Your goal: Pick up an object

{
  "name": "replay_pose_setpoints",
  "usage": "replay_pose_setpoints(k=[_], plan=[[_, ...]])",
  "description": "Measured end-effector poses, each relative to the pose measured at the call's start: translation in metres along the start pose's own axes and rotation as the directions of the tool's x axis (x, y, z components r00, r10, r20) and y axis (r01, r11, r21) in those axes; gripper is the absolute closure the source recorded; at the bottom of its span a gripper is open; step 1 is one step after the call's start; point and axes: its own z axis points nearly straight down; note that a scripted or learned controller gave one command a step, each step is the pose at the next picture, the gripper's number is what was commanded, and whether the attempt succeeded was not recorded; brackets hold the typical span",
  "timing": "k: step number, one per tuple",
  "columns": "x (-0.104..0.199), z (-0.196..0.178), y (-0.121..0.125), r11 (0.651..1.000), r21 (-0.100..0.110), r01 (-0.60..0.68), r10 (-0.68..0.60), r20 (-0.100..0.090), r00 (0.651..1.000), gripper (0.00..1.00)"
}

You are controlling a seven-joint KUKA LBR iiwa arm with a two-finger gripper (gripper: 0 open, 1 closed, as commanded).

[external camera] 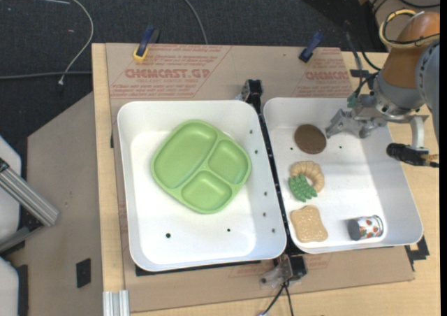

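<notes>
The right bin [391, 182] holds a brown round cookie [309, 138], a tan ring-shaped pastry [309, 171] with a green bunch of grapes [302, 188] against it, a slice of toast [308, 224] and a small can [364, 228] lying on its side. My gripper [348, 128] hangs over the far part of this bin, just right of the cookie and apart from it. Its fingers stand open, with nothing between them.
In the left bin [140, 189] lies a green divided plate [201, 166]. Both bins rest on a cardboard sheet [174, 70] held by two blue clamps [145, 42]. The arm [408, 63] comes in from the upper right.
</notes>
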Motion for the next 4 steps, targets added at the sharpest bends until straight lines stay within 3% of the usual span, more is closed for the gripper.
replay_pose_setpoints(k=[1, 4], plan=[[-0.001, -0.013, 0.001, 1.000, -0.004, 0.001, -0.001, 0.005, 1.000, 1.00], [0.013, -0.166, 0.001, 1.000, -0.012, -0.002, 0.002, 0.009, 1.000, 1.00]])
